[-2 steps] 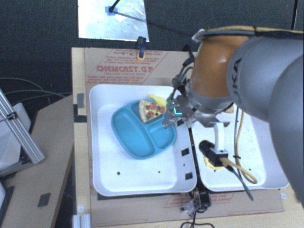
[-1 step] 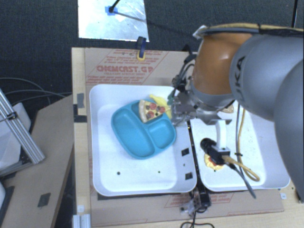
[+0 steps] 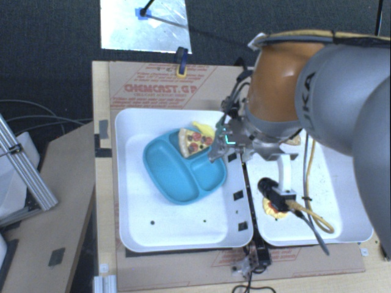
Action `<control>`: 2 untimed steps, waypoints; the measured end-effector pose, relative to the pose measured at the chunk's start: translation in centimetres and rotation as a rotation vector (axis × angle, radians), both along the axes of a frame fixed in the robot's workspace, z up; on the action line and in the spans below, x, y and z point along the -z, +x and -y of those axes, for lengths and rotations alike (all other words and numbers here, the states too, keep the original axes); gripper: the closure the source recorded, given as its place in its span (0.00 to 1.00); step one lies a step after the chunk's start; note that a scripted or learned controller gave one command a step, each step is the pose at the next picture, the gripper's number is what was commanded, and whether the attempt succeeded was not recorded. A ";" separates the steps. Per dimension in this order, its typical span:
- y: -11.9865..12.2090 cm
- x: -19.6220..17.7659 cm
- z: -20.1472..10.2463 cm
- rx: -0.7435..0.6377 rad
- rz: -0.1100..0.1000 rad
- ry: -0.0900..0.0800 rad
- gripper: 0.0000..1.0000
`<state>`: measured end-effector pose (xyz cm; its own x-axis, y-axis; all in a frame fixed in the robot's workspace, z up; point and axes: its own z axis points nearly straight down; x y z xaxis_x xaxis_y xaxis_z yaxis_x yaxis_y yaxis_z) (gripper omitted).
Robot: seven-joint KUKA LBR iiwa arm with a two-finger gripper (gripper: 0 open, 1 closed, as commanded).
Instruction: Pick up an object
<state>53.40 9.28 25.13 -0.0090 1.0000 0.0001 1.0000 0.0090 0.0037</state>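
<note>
Blue divided plate [image 3: 177, 173] lies in the left white bin [image 3: 131, 218], tilted across the bin's middle. A toy pizza slice [image 3: 194, 141] sits on the plate's upper right part, crust end up. Just behind it is a yellow piece [image 3: 205, 129] (shape unclear, partly hidden by the slice).

The grey arm [image 3: 348, 90] with the orange band [image 3: 278, 81] comes in from the right. Its pincer [image 3: 221, 145] is low over the divide between the two bins, just beside the plate's right rim and the pizza slice. The view is too cluttered to tell whether the pincer is apart or together. Nothing is seen clamped in it.

The right white bin [image 3: 345, 227] holds a small orange-yellow item [image 3: 270, 209] near its front left. A pale item [image 3: 295, 141] peeks out under the arm.

Both bins rest on a printed cardboard sheet [image 3: 159, 84]. A blue and yellow clamp [image 3: 181, 61] is at the sheet's top edge. A shiny foil-like sheet [image 3: 143, 17] lies beyond it.
</note>
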 end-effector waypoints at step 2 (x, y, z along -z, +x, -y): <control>6.0 7.2 5.7 0.013 -0.005 -0.003 1.00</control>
